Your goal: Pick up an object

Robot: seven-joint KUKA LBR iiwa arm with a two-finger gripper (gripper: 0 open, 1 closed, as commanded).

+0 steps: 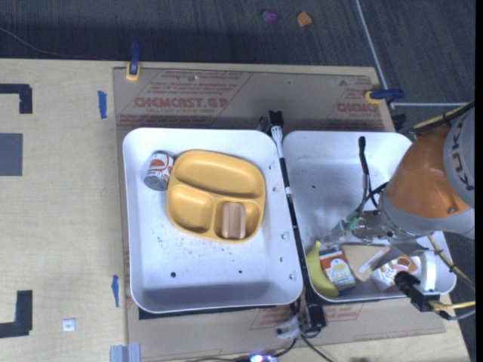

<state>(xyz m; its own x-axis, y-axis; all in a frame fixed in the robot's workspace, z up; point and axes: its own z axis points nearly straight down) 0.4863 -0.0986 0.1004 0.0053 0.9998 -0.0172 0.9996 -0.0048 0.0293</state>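
A: Status of arm and pincer?
B: Grey arm w/ orange band (pixel 426 178) enters from the right, wrist low over the right shallow white bin (pixel 324 168). Two-finger gripper (pixel 361 228) sits near the bin's front; open or shut: cannot tell, wrist and cables hide it.
A: Objects in that bin?
B: Front corner cluster: curved yellow banana (pixel 317 274) against the front-left wall, small red-and-white carton (pixel 337 268) just beside it, tan wedge-shaped piece (pixel 370 262) next, white-and-orange packet (pixel 398 268) further right. All lie in the bin, near the gripper; contact not discernible.
A: Left bin?
B: Left white bin (pixel 211 277) holds a yellow plastic compartment tray (pixel 215 179) w/ a tan cylindrical item (pixel 232 220) in its front-right section. Crushed red-and-silver can (pixel 158 170) touches the tray's left edge.
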